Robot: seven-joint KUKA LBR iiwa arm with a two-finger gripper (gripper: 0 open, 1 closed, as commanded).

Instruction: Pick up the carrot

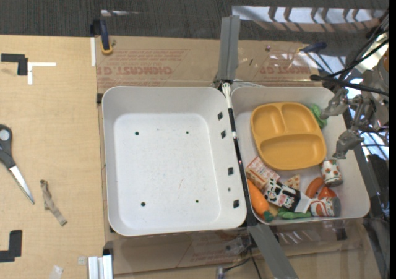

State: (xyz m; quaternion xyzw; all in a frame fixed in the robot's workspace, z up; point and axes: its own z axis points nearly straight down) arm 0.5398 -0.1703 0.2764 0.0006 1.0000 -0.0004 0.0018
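- Carrot (258, 199): near-left corner of the right bin (356, 210), tight against the left wall, touching a small printed carton (281, 197).
- Gripper (344, 126) sits at the bin's right edge, well apart from the carrot; you can't tell its state from here.
- Your risk: the wall blocks one side of the grasp, or you snag the carton instead.
- Yellow divided plate (288, 134) lies between; cross it too low and you could clip it.
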